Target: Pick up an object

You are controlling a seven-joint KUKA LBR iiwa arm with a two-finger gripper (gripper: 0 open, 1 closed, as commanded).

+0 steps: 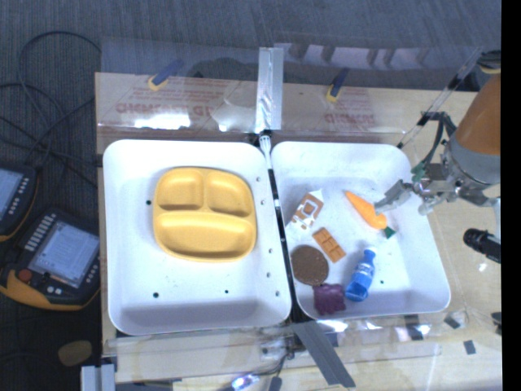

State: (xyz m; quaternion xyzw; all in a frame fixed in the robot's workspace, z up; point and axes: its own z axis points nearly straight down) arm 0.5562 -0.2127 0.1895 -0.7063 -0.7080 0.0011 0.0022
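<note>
Six small things lie in the right bin (423,243): an orange carrot (365,208), a checked white card (308,208), a ridged orange waffle (328,244), a flat brown disc (308,264), a lumpy purple toy (330,299) and a glossy blue bottle (361,274). The hand (397,195) hovers just beside the carrot's green end, nothing visibly held; its grip I cannot tell. Closing across the carrot's narrow taper seems wisest. A smooth yellow divided plate (203,213) fills the left bin (130,292).
</note>
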